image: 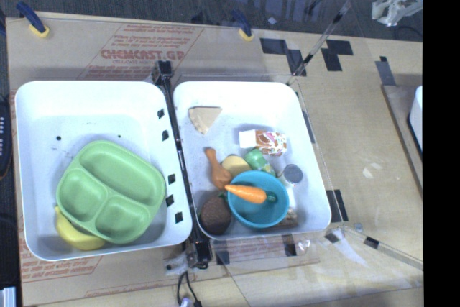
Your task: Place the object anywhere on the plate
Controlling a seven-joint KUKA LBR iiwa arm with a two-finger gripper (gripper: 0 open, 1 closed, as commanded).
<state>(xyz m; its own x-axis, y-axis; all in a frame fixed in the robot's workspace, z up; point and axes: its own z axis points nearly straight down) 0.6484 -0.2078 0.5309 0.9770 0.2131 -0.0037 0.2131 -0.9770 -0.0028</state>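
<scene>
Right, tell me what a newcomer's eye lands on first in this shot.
The light green divided plastic plate fills the left white bin, lying tilted over a yellow object at its near corner. In the right white bin, a round blue bowl holding an orange toy carrot stands out among crowded toy food. The pale gripper hangs far off, at the top right, beyond both bins.

Brown bench (359,147); two white bins (32,154) (302,126) side by side
</scene>
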